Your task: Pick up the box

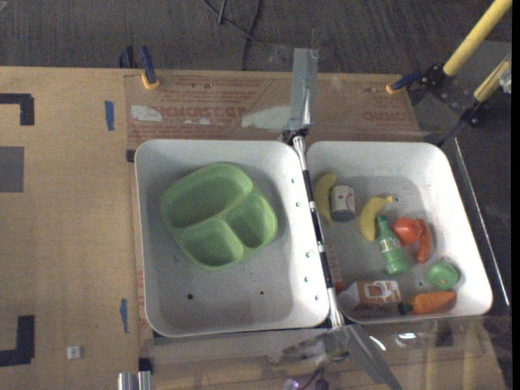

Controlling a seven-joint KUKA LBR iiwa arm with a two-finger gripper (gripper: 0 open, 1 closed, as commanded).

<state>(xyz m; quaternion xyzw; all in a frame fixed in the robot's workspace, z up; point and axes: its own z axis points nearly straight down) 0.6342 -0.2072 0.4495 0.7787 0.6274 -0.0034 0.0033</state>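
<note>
Box [374, 293]: lies flat at front edge of right bin [465, 187], w/ carrot [431, 302] just beside it.
Hand: can't tell its state.
Approach: straight down, grip across short sides, stay off bin wall & carrot.

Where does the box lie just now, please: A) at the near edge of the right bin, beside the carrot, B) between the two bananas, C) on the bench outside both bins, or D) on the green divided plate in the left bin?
A: the box lies flat along the near wall of the right bin, left of the carrot.
</note>
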